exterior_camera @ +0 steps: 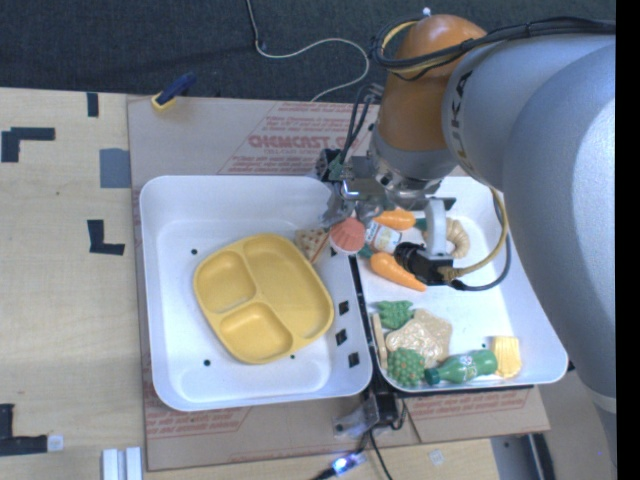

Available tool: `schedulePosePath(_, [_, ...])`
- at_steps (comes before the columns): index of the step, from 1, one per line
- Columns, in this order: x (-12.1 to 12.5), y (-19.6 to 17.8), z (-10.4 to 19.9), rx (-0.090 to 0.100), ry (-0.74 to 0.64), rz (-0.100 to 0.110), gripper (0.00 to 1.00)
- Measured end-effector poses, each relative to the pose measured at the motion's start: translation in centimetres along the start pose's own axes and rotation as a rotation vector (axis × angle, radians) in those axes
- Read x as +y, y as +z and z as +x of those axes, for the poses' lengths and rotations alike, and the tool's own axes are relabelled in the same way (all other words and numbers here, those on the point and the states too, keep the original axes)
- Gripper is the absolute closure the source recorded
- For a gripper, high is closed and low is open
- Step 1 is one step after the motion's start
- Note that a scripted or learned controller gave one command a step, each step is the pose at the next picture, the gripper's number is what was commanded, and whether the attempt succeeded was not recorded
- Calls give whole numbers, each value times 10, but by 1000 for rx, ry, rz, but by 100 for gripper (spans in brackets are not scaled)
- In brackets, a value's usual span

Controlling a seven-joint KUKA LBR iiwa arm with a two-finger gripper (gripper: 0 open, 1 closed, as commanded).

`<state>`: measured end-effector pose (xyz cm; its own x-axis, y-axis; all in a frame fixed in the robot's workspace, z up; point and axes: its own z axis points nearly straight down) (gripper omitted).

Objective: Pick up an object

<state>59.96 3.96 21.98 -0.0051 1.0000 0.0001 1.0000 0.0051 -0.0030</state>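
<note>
Now your gripper (352,200) hangs just above the pink round toy (348,234) beside the yellow tray (262,296); whether it is apart, I cannot tell. Descend straight, centred, clear of the carrot (397,269).

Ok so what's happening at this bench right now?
A grey arm reaches in from the right, its gripper low over the divide between two white bins. The left bin holds a yellow tray. The right bin holds toy food: a carrot, a green bottle, broccoli. A pink disc sits just under the gripper; whether it's gripped isn't clear.
</note>
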Motion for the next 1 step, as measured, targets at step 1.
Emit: schedulePosePath(1, [-7, 5, 15, -1, 3, 0, 100])
